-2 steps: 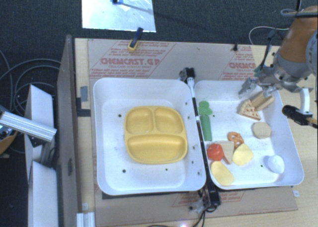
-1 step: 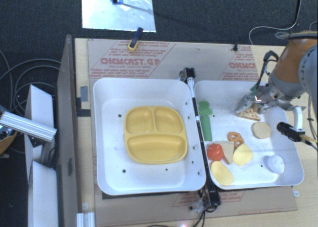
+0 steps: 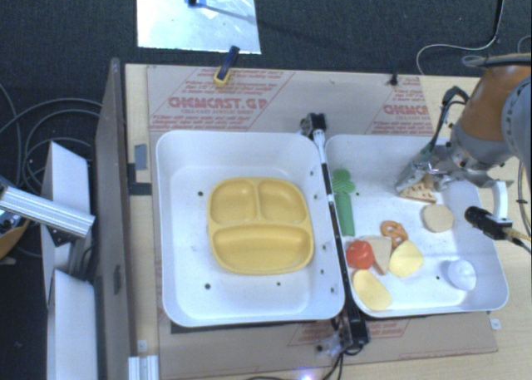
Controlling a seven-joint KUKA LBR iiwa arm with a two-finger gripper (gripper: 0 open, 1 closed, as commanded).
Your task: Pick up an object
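My gripper (image 3: 418, 175) hangs low over the back right part of the right bin (image 3: 366, 154), below the grey arm with its orange band (image 3: 499, 91). Directly under its tip lies a tan, wedge-shaped toy slice (image 3: 420, 194); whether they touch I cannot tell. Near it lie a round tan cookie (image 3: 437, 218) and an orange pretzel (image 3: 393, 229). Toward the front are a red tomato (image 3: 359, 254), a tan wedge (image 3: 381, 248), two yellow pieces (image 3: 406, 259) (image 3: 372, 291) and a white lump (image 3: 459, 273). A green piece (image 3: 342, 201) lies along the bin's left wall.
The left bin (image 3: 179, 204) holds a yellow divided plate (image 3: 259, 224). A black-tipped part with a cable (image 3: 489, 222) juts over the right bin's right side. A ridge with a clamp (image 3: 314, 127) separates the bins.
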